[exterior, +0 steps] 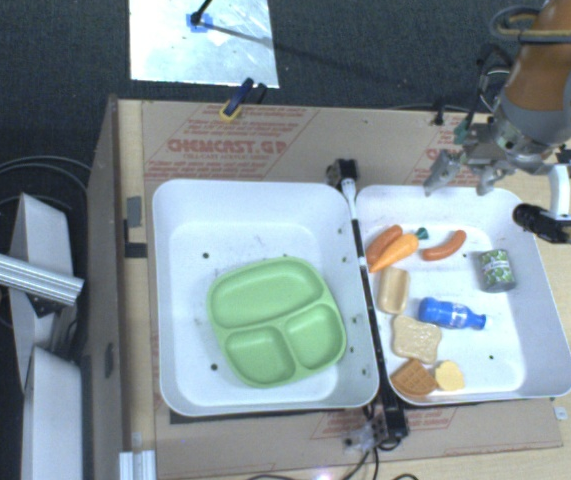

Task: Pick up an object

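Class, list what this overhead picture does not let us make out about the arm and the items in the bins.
- Arm: cut off by the right and top edges.
- Green can: label too small to read.
- Blue bottle: label too small to read.
- Waffle: lower edge hidden by the right bin's rim.

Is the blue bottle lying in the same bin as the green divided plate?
No, the blue bottle lies in the right bin among the toy foods, while the green divided plate sits in the left bin.

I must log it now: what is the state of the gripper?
Gripper: open, holding nothing, above the back rim of the right bin.
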Robot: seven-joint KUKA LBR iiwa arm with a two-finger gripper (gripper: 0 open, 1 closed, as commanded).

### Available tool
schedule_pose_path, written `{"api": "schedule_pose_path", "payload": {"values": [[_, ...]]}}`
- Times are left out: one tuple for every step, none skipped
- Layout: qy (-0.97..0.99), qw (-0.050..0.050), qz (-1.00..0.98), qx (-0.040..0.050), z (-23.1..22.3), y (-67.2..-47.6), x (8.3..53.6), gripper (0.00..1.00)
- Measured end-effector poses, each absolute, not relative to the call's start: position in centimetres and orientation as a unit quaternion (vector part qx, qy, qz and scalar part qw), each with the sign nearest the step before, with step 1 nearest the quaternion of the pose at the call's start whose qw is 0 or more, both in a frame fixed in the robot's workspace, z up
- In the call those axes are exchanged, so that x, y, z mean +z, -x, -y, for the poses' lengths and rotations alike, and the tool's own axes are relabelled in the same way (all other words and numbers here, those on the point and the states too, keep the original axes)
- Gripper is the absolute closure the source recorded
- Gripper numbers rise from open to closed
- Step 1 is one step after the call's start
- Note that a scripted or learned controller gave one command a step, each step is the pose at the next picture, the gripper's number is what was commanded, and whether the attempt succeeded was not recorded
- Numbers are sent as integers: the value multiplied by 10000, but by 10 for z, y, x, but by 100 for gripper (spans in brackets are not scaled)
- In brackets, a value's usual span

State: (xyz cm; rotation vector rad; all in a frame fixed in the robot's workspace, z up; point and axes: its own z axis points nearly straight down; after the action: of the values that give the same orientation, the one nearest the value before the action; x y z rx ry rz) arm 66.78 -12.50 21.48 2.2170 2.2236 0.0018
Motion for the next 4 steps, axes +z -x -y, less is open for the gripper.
{"api": "schedule_pose_path", "payload": {"values": [[-7055, 28, -7087, 19, 133, -642, 99, 0], [-7068, 8, -7074, 1, 162, -608, 85, 0], [-7062, 1, -7080, 3, 119, -563, 84, 0], [-7069, 1, -7073, 3, 101, -530, 84, 0]]}}
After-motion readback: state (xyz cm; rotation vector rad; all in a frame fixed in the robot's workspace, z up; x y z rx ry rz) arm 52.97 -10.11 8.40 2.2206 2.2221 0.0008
